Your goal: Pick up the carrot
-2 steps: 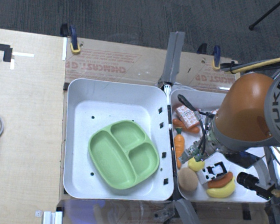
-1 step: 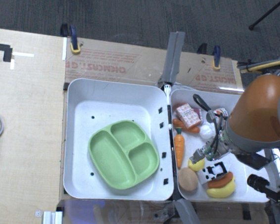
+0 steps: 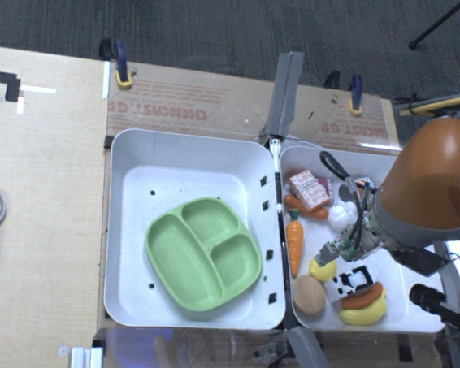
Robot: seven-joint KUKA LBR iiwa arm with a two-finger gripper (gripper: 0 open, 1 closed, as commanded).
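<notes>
**A:** Any writing you can read?

**B:** The brown cardboard (image 3: pixel 246 107) under the far end of the bins has red print, upside down from here. It looks like "CHEMC..." but I can't make out the whole of it. The red and white packet (image 3: pixel 309 190) up and left of the claw has a label too small to read.

**A:** How does the arm sit?

**B:** It reaches in from the right, its orange band (image 3: pixel 431 180) above the right bin (image 3: pixel 412 321), wrist angled down and to the left. The claw (image 3: pixel 335 253) is low over the bin's contents. I cannot tell whether it is apart or together, and nothing shows in it.

**A:** And the carrot?

**B:** The carrot (image 3: pixel 294 238) lies to the left of the claw, along the right bin's left wall, green top pointing away. A lemon (image 3: pixel 322 268) is just below the claw, a potato (image 3: pixel 309 294) lower left, a banana (image 3: pixel 364 311) lower right.

**A:** The rest?

**B:** The left bin (image 3: pixel 129 209) holds a green divided plate (image 3: pixel 203 253). The bench (image 3: pixel 32 199) is pale wood, with blue clamps (image 3: pixel 121 66) on the cardboard. Beyond is dark carpet (image 3: pixel 191 12).
</notes>
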